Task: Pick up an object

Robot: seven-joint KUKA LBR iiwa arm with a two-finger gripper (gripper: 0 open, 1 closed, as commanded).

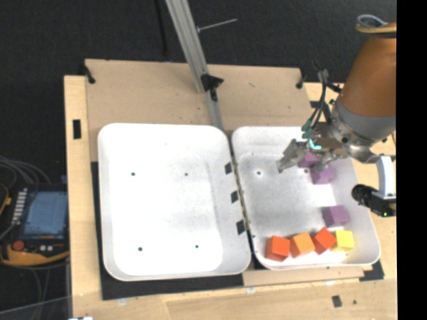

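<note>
My gripper hangs over the upper middle of the right bin, coming in from the right. A purple block lies just right of and below it. A patch of purple shows right against the gripper's side, partly hidden by it. Lower in the bin rests another purple block. Along the bin's front edge sit an orange block, a lighter orange block, a red-orange block and a yellow block.
The left bin lies beside the right one, with small black clips along the shared edge. A slanted metal post rises behind the bins. A black fixture sticks out at the right bin's right side.
</note>
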